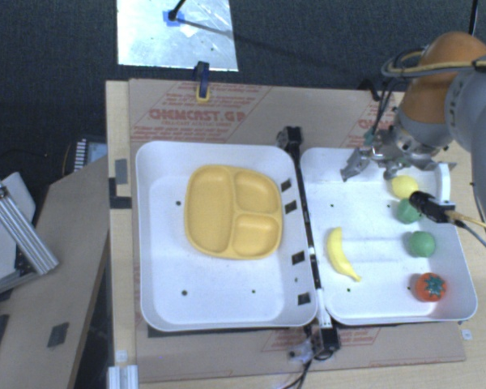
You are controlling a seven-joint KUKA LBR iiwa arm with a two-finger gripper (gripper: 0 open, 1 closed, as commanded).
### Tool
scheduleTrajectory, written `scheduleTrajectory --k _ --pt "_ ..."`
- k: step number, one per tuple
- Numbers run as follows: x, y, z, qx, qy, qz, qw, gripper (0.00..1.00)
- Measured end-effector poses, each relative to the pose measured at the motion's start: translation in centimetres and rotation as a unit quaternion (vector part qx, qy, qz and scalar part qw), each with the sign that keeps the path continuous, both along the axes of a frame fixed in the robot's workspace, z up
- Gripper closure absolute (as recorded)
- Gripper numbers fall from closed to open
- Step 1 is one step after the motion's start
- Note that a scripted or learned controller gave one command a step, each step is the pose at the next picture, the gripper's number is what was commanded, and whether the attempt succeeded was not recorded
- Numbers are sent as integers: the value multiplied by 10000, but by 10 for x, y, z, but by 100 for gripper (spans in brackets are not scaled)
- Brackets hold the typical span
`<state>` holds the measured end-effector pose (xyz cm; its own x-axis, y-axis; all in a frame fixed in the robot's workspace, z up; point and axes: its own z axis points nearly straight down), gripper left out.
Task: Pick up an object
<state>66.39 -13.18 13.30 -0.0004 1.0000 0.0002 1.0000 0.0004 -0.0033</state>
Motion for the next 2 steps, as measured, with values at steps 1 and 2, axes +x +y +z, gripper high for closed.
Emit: scheduleTrajectory --k 1,2 --pt "0 1 -51 0 -6 4 10000 0" --pt "2 0 -36 -6 -43 5 10000 100"
